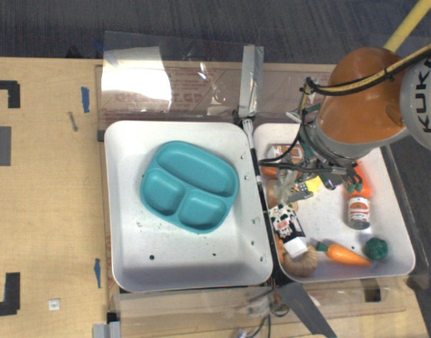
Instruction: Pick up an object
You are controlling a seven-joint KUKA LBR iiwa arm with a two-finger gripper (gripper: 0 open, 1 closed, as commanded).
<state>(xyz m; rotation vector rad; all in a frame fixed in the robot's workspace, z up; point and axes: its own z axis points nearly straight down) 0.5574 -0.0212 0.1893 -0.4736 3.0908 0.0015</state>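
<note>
1. two white bins sit side by side on the wooden bench; the left bin [124, 252] holds a teal divided plate [189, 186], lying flat near its centre, with three compartments.
2. the right bin [395, 255] holds a clutter of small things, all candidates for the pick.
3. the arm [360, 101] comes in from the right; its orange band sits over the upper part of the right bin and hides what is under it.
4. the gripper [294, 182] hangs low at the left side of the right bin, close to the wall shared by the two bins. the fingers are lost among cables and clutter, so i cannot tell whether they are open, closed or around anything.
5. just below the gripper lies a black-and-white cow-patterned carton [284, 222], touching a white cap-like piece and a brown round brush-like thing [301, 259] at the bin's front edge.
6. a toy carrot [341, 253] lies near the front of the right bin, its tip toward a dark green ball [375, 248] just beside it.
7. a small bottle with a red label [358, 210] stands right of the gripper, apart from it.
8. a yellow piece [312, 185] shows right beside the gripper; an orange strip [270, 171] lies at its left.
</note>
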